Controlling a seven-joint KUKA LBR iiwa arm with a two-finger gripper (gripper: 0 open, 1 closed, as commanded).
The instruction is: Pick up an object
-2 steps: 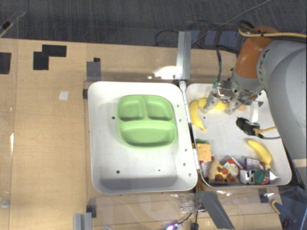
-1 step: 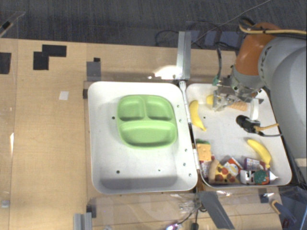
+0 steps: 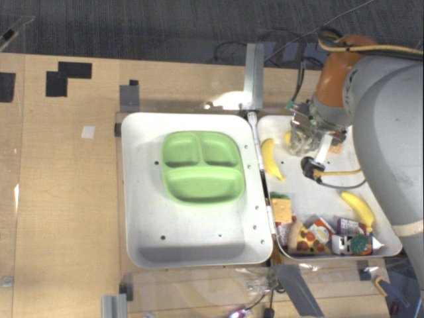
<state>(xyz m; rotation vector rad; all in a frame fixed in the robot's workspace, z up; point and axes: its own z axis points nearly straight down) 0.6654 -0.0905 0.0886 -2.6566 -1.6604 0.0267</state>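
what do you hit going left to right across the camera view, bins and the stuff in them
left bin → green divided plate → banana by the right bin's left wall → claw → second banana

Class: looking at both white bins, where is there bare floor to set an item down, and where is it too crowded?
Left bin: bare floor all around the green tray, widest along the near edge. Right bin: a bare patch between the two bananas. Its near end is crowded with small packets.
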